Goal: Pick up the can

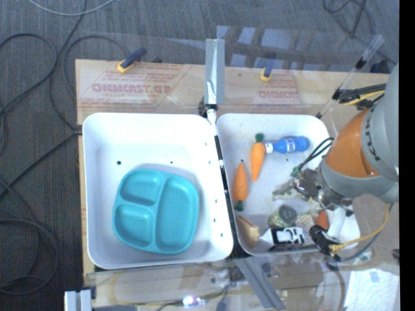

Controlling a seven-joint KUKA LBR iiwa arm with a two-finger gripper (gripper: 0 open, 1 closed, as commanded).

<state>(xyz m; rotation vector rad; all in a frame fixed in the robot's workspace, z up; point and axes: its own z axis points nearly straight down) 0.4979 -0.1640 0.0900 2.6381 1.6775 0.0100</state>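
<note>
The can [286, 214] stands in the front part of the right bin [272, 123], a small round tin with a dark greenish lid seen from above. My gripper [293, 187] hangs just behind and slightly right of it, low over the bin floor, on the grey arm with the orange band [350, 151] that comes in from the right. Nothing shows held in the gripper. The arm's wrist hides the bin's right side.
The right bin also holds two orange carrots [257, 160] [240, 184], a blue bottle [290, 145], a black-and-white item [288, 236] in front of the can, a brown piece [247, 226] and a small orange thing [323, 219]. A teal divided plate [156, 210] lies in the left bin [97, 173].
</note>
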